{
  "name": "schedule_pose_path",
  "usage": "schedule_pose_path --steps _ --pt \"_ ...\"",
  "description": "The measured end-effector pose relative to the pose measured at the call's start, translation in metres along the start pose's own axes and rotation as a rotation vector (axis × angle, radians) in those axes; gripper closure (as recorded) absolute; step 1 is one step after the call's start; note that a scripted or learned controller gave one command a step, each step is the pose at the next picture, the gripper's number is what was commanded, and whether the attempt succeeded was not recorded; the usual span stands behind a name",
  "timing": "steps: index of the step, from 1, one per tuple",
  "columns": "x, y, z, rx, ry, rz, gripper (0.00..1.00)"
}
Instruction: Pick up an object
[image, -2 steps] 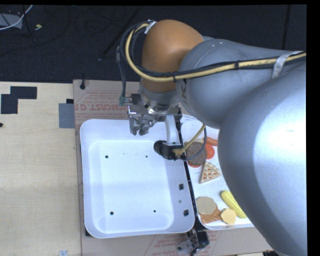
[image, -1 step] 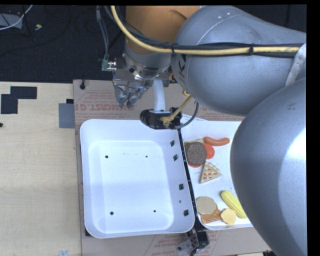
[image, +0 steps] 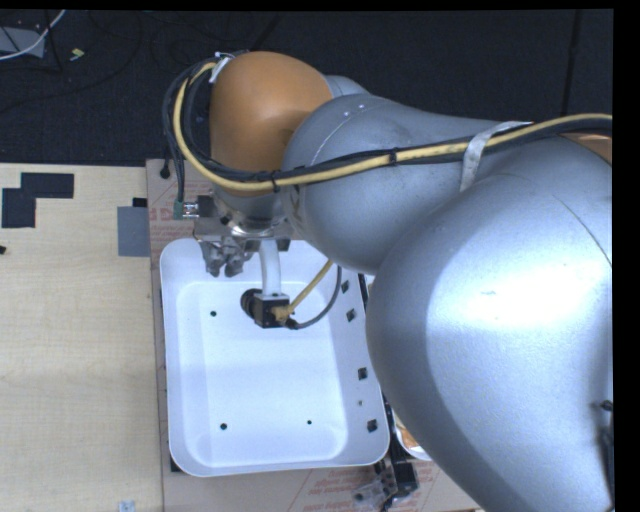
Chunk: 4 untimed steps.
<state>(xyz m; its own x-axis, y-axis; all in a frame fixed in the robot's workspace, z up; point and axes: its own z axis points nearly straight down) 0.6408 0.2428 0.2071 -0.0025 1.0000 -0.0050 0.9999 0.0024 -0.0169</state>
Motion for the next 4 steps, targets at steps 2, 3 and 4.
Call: schedule_pose_path --steps 2,3,4 --pt "0.000 -0.018 0.011 0.000 -0.001 0.003 1.00" --pt "-0.001 -0.020 -0.341 -0.030 0.009 -0.002 1.00" --pt "0.000 -0.111 -0.191 0.005 -0.002 -0.002 1.00"
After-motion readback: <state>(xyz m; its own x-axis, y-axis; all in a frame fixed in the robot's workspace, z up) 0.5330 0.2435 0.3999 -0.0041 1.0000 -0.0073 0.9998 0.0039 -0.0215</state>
